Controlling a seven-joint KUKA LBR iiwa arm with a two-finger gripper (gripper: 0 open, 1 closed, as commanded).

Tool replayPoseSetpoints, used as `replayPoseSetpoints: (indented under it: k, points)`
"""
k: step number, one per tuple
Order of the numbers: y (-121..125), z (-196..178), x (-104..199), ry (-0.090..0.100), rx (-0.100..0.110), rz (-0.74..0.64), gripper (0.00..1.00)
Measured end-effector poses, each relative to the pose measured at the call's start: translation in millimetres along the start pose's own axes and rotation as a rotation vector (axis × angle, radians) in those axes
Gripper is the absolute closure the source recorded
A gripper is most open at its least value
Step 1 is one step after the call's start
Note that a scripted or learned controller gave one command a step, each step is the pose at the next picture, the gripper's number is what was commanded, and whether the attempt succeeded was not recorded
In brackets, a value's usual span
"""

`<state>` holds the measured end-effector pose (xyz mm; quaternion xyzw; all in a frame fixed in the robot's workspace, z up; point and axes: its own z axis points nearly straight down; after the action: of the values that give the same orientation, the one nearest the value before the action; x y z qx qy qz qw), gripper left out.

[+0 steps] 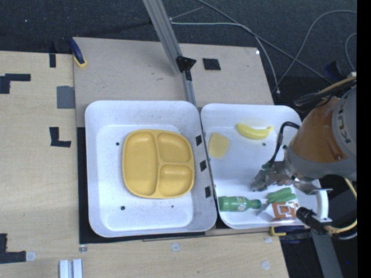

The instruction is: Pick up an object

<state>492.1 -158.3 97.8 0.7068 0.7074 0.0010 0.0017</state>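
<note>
claw (262,181) low in right bin (232,120), just above green bottle (239,202) | fingers' state: cannot tell | nothing visibly held, lift pending

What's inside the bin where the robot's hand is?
The right bin holds a yellow banana, a pale yellow round piece, a green bottle and an orange-and-white packet. The gripper reaches in, and the arm hides that bin's right edge.
</note>
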Motion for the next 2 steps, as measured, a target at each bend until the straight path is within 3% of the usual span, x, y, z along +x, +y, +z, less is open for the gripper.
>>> replayPoseSetpoints:
  k: [2]
  points:
    - [3,-105,-2,-0.001,-0.001,-0.001,1.0]
